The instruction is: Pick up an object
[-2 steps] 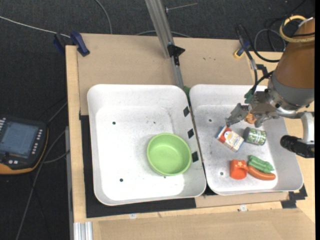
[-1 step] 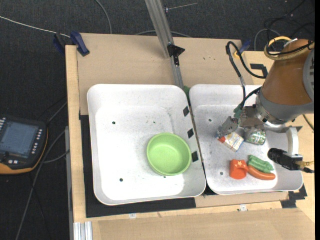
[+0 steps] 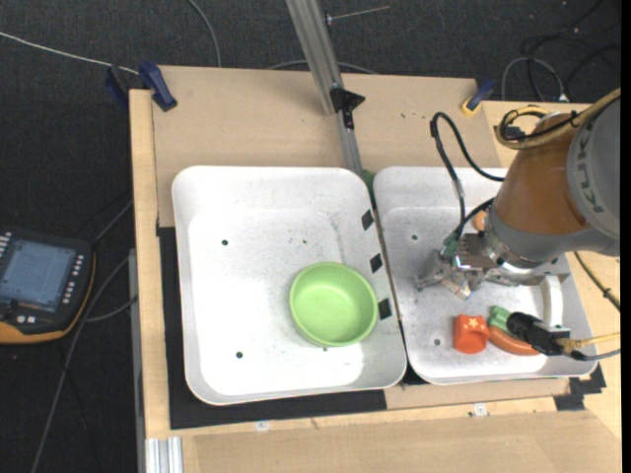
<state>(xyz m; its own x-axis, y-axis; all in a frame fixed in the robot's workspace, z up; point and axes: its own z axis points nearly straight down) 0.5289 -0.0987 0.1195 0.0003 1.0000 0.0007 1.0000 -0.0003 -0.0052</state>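
I cannot tell if the gripper (image 3: 446, 272) is spread or closed, but it hangs in the right bin (image 3: 414, 220) near the small orange toy (image 3: 470, 334), which I judge light, stiff and a little slippery, best pinched across its middle.

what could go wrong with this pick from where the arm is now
1. The gripper is over a bare part of the right bin, apart from the orange block. A grasp made there would likely catch nothing.
2. The orange block lies close beside a carrot-like toy, near the bin's front wall. A grasp there could shove one into the other, or be crowded by the wall.
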